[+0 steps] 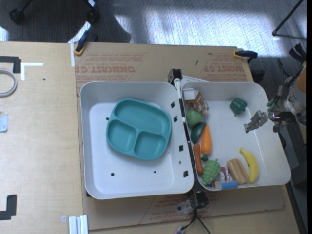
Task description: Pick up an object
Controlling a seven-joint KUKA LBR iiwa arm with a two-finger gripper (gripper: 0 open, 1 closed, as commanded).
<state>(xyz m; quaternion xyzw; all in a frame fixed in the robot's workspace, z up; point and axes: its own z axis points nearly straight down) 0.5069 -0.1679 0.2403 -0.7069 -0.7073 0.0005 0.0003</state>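
Observation:
My gripper (266, 124) hangs over the right side of the right bin (273, 152), open, with nothing between its fingers. Below it on the bin floor lie a yellow banana (251, 165) and a tan bread roll (237, 170). A dark green block (238, 105) sits to the gripper's upper left. Along the bin's left wall are a snack box (198, 101), a green fruit (193, 117), a carrot (206, 139), a slim orange piece (197, 158) and a bumpy green vegetable (211, 170).
The left bin (92, 145) holds a teal divided plate (139, 129). A small red and blue packet (225, 182) lies at the right bin's front edge. The white floor in the middle of the right bin is bare. Cardboard lies under both bins.

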